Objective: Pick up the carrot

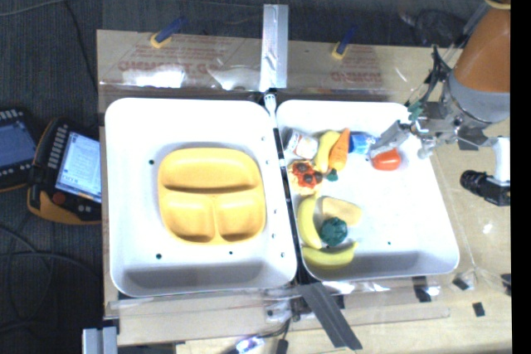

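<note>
The hand (397, 137) is hanging over the upper right part of the right bin (431, 220), and its fingers are too small and blurred to tell whether they are wide or narrow. Nothing is showing between them. A red tomato (387, 161) is lying just below the hand on the bin floor. To the hand's left a small blue thing (359, 143) is sitting, and just past it the carrot (338, 149) is lying tilted, touching a yellow piece (327, 143) on its far side. Farther left, a white item (305, 147) is resting against the bin wall, with a small red and orange cluster (308, 173) below it. Well below and left of the hand, a banana (315, 240) is curving round a dark green piece (334, 231), beside a pale yellow wedge (342, 210). Farthest off, in the left bin (133, 178), a yellow tray (212, 193) with 3 compartments is lying on the counter (124, 54) side well apart from the hand.
</note>
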### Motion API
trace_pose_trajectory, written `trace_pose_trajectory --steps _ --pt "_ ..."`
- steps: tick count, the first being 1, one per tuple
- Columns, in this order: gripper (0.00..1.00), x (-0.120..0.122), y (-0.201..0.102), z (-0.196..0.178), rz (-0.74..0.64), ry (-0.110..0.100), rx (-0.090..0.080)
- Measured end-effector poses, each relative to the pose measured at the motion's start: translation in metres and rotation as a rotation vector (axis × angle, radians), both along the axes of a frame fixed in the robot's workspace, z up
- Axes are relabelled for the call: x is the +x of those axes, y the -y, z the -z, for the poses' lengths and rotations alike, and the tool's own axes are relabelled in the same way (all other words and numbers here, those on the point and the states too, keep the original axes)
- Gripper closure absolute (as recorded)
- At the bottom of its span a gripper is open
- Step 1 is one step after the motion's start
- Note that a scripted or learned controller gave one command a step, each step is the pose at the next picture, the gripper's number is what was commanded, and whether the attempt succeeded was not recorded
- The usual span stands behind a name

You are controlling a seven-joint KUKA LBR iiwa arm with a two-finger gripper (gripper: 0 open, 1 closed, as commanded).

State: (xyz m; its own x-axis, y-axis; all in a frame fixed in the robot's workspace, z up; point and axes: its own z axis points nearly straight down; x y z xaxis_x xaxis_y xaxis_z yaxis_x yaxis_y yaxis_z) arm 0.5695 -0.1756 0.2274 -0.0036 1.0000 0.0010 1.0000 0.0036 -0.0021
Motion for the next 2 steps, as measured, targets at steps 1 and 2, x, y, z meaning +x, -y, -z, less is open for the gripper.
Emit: trace_pose_trajectory --steps 1,2 --pt "0.0 0.048 -0.06 0.099 0.241 0.001 -0.005" --pt "0.0 0.057 -0.053 0.114 0.175 0.021 -0.012"
